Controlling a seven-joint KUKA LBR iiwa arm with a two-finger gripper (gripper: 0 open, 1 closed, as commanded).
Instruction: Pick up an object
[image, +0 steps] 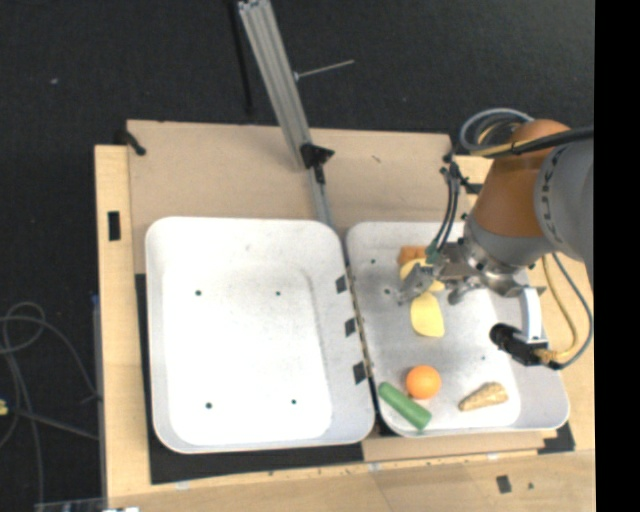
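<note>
We see the gripper (428, 281) low over the right bin (520, 405), right of centre in the frame; we cannot tell its state. A pale yellow piece (428, 317) lies just below it, an orange-brown piece (412, 256) just above. Lower lie an orange ball (423, 382), a green cylinder (404, 407) and a tan wedge (483, 397). The bins sit on a wooden bench (220, 160) over dark floor

No lettering, label, brand mark or number can be read anywhere. The two white bins (245, 330) carry only small dark dots, and the desk (210, 165) and the arm's orange band (510, 195) are plain, with no legible writing on them at this size.
</note>
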